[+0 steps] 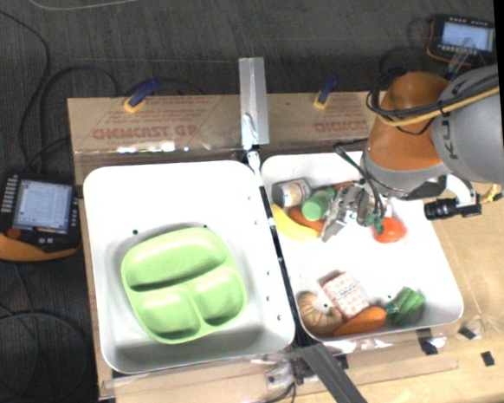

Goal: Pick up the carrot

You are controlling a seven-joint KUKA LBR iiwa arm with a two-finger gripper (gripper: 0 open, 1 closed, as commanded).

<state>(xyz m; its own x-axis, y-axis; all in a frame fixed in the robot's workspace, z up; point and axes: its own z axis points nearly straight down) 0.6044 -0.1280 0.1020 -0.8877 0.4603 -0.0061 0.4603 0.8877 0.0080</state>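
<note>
The carrot, orange with a leafy green top, lies along the front wall of the right bin, stem end pointing right. My gripper hangs over the back middle of that bin, well behind the carrot and apart from it. It sits low among a cluster of items there, right beside an orange piece with a green cap.
Near the gripper are a yellow banana, a small can and a red fruit. A small printed box and a brown round piece crowd the carrot's left end. A green divided tray lies in the left bin.
</note>
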